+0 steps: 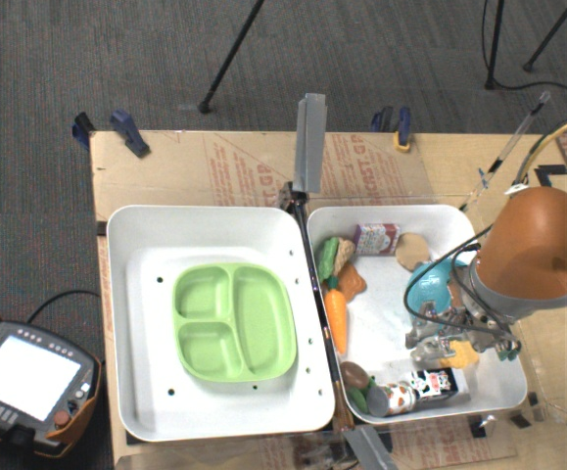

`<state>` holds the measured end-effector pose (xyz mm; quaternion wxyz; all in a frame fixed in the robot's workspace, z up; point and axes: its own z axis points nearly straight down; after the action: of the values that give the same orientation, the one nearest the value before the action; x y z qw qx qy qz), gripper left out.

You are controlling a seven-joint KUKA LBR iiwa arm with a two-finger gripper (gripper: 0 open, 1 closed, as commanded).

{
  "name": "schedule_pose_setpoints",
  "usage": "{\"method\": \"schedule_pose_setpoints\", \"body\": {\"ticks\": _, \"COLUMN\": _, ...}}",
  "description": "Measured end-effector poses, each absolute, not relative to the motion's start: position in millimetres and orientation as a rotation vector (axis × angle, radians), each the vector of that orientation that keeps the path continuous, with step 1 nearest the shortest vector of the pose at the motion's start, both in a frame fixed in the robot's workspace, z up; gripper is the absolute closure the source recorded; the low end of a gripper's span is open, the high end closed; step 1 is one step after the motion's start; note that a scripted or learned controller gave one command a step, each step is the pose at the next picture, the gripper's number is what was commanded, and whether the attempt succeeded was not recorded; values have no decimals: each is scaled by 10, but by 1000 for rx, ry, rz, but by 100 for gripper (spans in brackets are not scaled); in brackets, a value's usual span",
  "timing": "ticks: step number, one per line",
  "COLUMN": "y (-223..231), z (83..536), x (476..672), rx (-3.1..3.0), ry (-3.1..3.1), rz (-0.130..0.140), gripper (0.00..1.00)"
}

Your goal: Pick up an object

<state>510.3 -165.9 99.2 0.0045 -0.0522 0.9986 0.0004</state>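
Observation:
The right bin (386,218) holds the loose objects. An orange carrot (336,323) and a green vegetable (328,257) lie along its left wall, with a small orange piece (352,281) between them. A dark-labelled can (377,238) and a beige lump (412,251) sit near the far wall. A teal bowl (428,284) is partly under the arm. A black-and-white carton (438,384), a small printed can (397,397) and a brown piece (354,374) lie at the near wall. My gripper (451,344) hangs low over the bin's right half, just above the carton, with something yellow-orange (462,357) beside it.
The left bin (131,262) holds a green divided plate (234,321). A grey upright post (310,145) stands behind the wall between the bins. Clamps (126,130) grip the cardboard bench edge, and a tablet (23,380) lies on the floor at the lower left.

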Motion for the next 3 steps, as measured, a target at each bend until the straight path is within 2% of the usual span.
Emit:
{"method": "schedule_pose_setpoints", "body": {"ticks": 1, "y": -1244, "z": 863, "x": 5044, "rx": -546, "ry": 3096, "rz": 5, "gripper": 100}}
{"method": "schedule_pose_setpoints", "body": {"ticks": 2, "y": -821, "z": 866, "x": 5033, "rx": -464, "ry": 3109, "rz": 5, "gripper": 100}}
{"method": "schedule_pose_setpoints", "body": {"ticks": 3, "y": -506, "z": 2323, "x": 5395, "rx": -553, "ry": 3074, "rz": -5, "gripper": 100}}
